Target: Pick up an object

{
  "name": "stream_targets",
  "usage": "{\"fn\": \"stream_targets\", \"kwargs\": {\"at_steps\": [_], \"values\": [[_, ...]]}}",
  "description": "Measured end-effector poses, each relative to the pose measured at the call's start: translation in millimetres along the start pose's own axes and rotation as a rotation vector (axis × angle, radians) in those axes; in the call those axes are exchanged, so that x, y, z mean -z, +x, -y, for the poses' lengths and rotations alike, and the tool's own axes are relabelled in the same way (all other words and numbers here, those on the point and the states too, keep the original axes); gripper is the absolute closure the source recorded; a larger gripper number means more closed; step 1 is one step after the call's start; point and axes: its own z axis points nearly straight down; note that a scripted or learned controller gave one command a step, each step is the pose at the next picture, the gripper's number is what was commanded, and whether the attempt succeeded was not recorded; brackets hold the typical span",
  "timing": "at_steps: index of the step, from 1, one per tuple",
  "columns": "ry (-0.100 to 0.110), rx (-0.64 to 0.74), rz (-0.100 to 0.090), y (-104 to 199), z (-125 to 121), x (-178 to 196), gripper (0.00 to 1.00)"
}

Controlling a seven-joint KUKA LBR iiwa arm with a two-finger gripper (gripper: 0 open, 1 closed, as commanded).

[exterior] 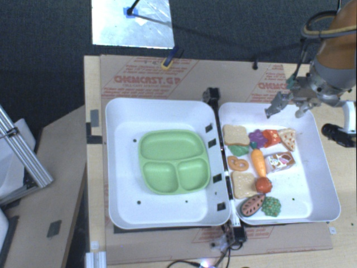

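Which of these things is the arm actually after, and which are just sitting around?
For the job:
two-finger gripper, open
toy foods in the right white bin: orange carrot, red tomato, tan bread slice

Just lying about:
green divided plastic plate in the left white bin

The arm [336, 49] comes as a rounded housing, orange-tan on its upper part, with a pale grey metallic ring beneath it. A dark cable [318, 24] loops over the top of the housing, edged with a lighter line. Below the ring sits a grey wrist block, blurred, with small dark details too soft to read. The end effector [287, 109] is grey, with two slim, dull metal fingers [273, 109], angular in outline and darker at the tips. No lettering or screws can be made out on any part.
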Motion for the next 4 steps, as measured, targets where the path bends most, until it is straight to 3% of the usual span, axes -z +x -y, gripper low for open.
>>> {"fn": "stream_targets", "kwargs": {"at_steps": [1,4], "values": [[-0.012,0.002,0.002,0,-2,7,0.00],[-0.010,0.000,0.002,-4,-11,-125,0.00]]}}
